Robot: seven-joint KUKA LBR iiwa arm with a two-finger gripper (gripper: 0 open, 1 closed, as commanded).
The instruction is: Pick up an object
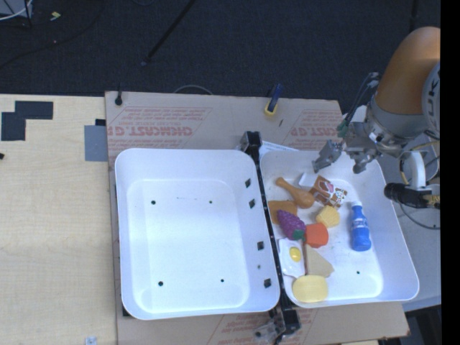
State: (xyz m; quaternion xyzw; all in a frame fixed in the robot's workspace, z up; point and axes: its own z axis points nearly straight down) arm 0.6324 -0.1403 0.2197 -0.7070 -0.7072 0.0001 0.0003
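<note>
Objects for picking are all piled in the right bin (392,268), a shallow glossy white plastic tray with rounded corners. There's a blue bottle (359,228) with a white cap standing near the middle right, a purple bumpy grape-ish thing (291,223) touching a smooth red-orange tomato-looking ball (317,234), a small pale yellow cube (329,216), a tan drumstick-shaped piece (295,191) and a little printed brown packet (328,190) beside it. Nearer the front edge sit a flat beige wedge (318,264) and a rounded yellow lemon-like blob (310,288). The left bin (136,228) is the same white plastic. Both sit on brown cardboard (180,124) with red print. The gripper (344,160) hangs over the back edge of the right bin, its grey metal fingers (323,157) spread wide apart with nothing between them, just above the packet.
</note>
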